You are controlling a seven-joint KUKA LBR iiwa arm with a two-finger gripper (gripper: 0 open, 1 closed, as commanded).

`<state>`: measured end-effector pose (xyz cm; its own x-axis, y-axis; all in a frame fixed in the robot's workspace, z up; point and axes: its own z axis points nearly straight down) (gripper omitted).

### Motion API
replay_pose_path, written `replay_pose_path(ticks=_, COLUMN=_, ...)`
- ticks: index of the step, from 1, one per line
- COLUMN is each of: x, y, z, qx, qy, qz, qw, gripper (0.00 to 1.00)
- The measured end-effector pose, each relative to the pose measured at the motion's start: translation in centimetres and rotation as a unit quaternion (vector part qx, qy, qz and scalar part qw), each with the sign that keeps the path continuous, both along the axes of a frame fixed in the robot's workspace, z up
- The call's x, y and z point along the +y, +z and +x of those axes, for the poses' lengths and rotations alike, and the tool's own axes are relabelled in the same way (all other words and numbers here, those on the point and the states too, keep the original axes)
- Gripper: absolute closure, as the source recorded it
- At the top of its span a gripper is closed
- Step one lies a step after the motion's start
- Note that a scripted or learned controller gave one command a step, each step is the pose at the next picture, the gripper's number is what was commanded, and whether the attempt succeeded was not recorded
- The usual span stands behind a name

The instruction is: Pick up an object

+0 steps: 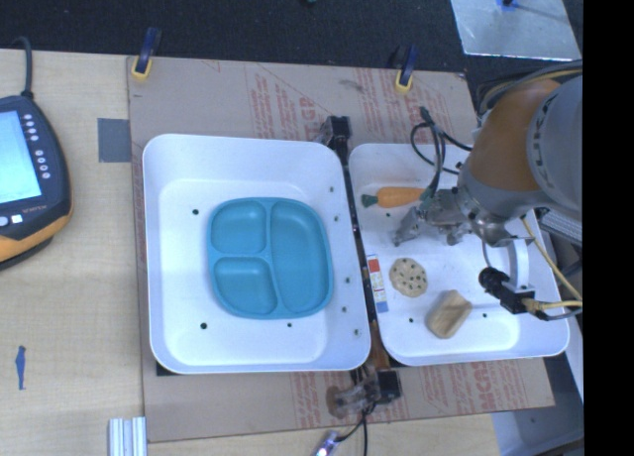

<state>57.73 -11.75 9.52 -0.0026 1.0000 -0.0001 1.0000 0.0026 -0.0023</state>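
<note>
The right bin holds an orange carrot near its far left corner, a round cookie in the middle, and a tan bread-like chunk toward the front. My gripper hangs low over this bin, just right of and below the carrot's tip and above the cookie. The grey arm with its orange band reaches in from the right and hides the bin's far right part. I see nothing held in the gripper.
The left bin carries a blue divided plate. A small label strip lies along the right bin's left wall. Cables trail by the wrist. A handheld pendant lies on the bench at far left.
</note>
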Motion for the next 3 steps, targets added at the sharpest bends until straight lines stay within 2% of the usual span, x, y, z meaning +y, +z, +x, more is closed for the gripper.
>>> replay_pose_path(ticks=1, x=1.3, y=-0.3, z=4.7, qx=0.000, qy=0.000, qz=0.0005, qw=1.0000, gripper=0.00)
replay_pose_path(ticks=2, x=2.6, y=-0.3, z=7.9, qx=0.001, qy=0.001, qz=0.0003, qw=1.0000, gripper=0.00)
replay_pose_path(ticks=3, x=2.6, y=-0.3, z=7.9, qx=0.001, qy=0.001, qz=0.0004, qw=1.0000, gripper=0.00)
